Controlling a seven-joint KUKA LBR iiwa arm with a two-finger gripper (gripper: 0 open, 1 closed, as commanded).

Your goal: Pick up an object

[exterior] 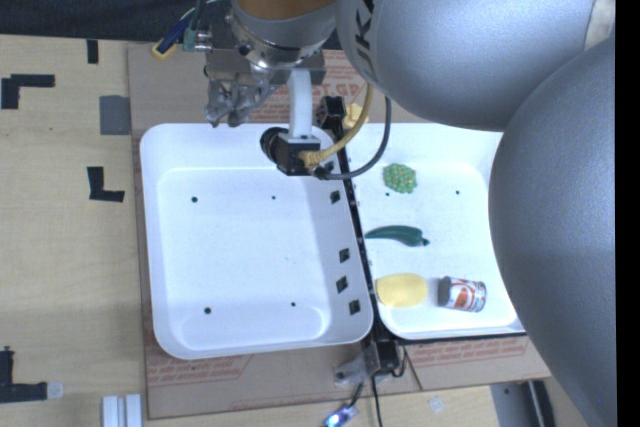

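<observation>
Gripper [228, 105]: positioned over the far rim of the left bin [160, 245], towards that rim's middle and above the cardboard sheet [140, 85] that underlies both bins. The view does not resolve whether the jaws are released or clenched; this cannot be told.

Left bin: its white floor shows small dark marks. Its right wall abuts the right bin [440, 140] along a shared edge fitted with dark clips.

Right bin, contents, all well apart from the gripper:
- Green bumpy ball [400, 177], towards the far side, near the shared edge but apart from it.
- Dark green pod [397, 235], mid-bin, lying roughly crosswise, with open floor on either side.
- Yellow lump [402, 290], close to the shared edge and near the front rim.
- Can [462, 294], on its side just beside the yellow lump, with a narrow gap between them, near the front rim.

The ball, the pod and the front pair are spaced apart along the bin. The grey arm [480, 15] overhangs the right bin's far and right portions, hiding that rim. The tabletop [60, 245] lies open to the left of the bins.
</observation>
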